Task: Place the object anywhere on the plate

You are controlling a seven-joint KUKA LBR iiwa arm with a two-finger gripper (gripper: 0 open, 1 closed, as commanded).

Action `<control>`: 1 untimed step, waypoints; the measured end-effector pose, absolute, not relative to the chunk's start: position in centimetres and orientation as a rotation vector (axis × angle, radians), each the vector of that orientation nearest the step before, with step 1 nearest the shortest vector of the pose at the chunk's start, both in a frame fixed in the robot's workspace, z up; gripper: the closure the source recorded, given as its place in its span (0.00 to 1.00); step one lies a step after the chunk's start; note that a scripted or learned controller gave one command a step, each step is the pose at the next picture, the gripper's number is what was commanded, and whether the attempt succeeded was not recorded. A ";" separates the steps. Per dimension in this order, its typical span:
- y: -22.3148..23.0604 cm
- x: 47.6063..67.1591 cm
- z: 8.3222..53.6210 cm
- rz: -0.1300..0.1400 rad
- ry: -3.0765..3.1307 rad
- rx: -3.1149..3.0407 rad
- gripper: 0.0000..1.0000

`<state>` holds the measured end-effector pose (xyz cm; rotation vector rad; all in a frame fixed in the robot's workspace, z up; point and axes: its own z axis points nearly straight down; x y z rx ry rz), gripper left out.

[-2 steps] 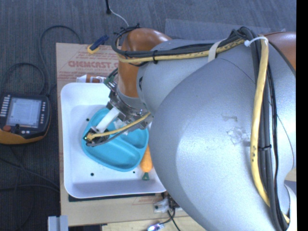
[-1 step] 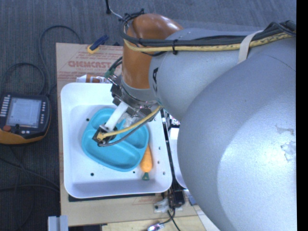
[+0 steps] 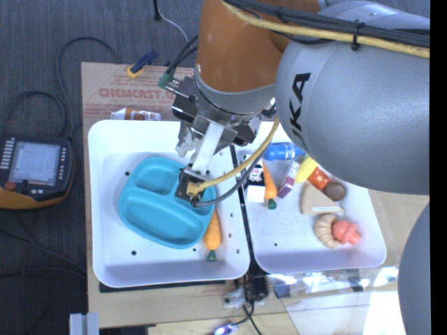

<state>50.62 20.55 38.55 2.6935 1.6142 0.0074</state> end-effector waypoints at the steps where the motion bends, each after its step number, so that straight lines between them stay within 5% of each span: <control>1: 23.2 49.8 22.4 -0.022 1.189 2.905 1.00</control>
